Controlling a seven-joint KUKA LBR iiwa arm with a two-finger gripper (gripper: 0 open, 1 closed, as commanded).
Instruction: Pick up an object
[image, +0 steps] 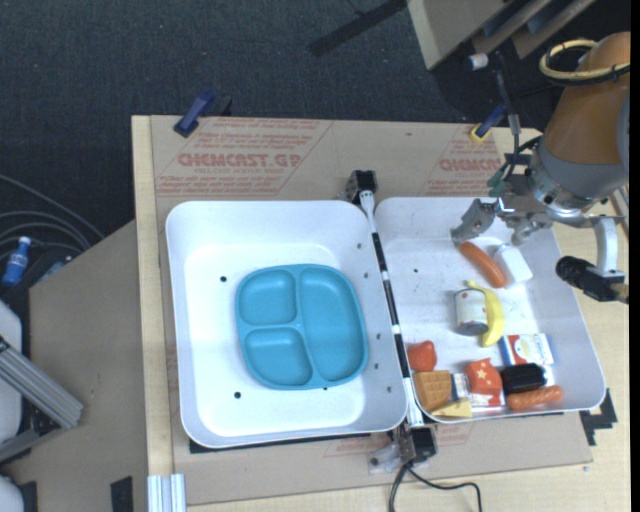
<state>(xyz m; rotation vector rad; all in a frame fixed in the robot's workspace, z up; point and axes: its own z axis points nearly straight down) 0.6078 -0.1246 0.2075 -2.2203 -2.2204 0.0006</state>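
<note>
My gripper hangs over the back of the right bin, its fingers spread open with nothing between them. Just below it lies an orange-red hot dog. Nearer the front are a small grey can with a yellow banana against it, a red pepper, a cheese wedge, a red carton, a black object, a white and red packet and another sausage.
The left bin holds a blue divided plate. A black clamp sits where the bins meet at the back. The grey arm with its orange band comes in from the upper right.
</note>
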